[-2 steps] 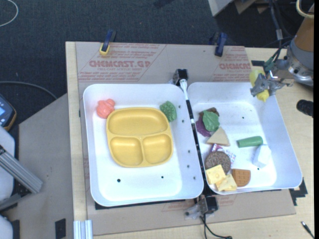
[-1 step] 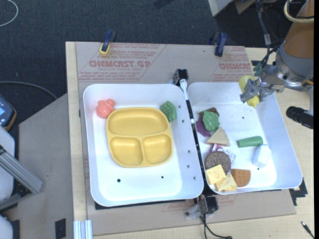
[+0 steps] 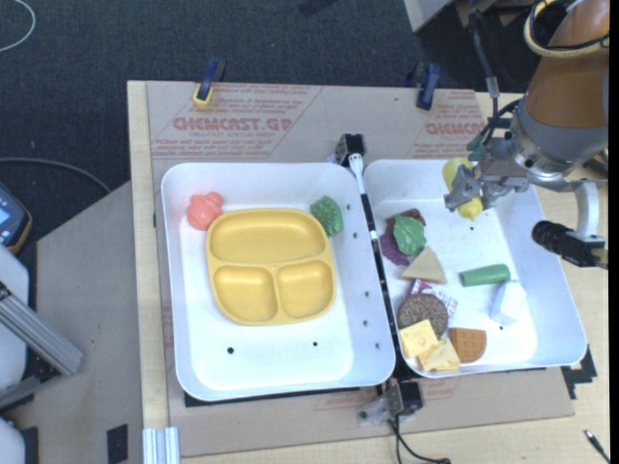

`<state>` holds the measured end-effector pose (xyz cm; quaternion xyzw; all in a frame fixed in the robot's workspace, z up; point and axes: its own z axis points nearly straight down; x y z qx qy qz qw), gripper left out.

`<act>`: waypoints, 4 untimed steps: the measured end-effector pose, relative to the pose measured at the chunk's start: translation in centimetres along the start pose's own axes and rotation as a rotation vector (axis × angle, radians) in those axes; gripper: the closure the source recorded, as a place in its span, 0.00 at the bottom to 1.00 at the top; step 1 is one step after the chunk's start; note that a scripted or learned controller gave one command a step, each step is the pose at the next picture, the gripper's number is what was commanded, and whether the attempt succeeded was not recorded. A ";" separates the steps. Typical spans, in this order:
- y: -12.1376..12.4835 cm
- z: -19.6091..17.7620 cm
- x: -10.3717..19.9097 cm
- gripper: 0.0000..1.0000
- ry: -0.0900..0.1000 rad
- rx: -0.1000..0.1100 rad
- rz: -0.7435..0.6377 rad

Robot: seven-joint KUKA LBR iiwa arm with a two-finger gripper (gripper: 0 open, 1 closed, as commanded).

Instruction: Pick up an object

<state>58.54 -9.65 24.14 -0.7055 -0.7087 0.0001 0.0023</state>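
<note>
Camera view: yellow toy (image 3: 456, 173) touching tool (image 3: 466, 199).

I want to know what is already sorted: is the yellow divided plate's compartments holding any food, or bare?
Bare. All three compartments of the yellow divided plate show plain yellow; the pink toy and green toy lie beside it.

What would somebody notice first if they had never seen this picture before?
Probably the big yellow divided plate, sitting in the middle of the left bin with a pink toy and a green toy at its top corners. Next, the pile of toy food in the right bin, where the gripper hangs with something yellow at its tip.
</note>
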 end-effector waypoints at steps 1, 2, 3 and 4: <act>-2.2 1.8 4.8 1.00 0.000 0.002 0.000; -4.4 2.4 8.8 1.00 0.000 0.002 0.000; -4.4 1.2 9.3 1.00 -0.003 -0.007 0.002; -5.4 0.9 10.2 1.00 -0.002 -0.001 0.002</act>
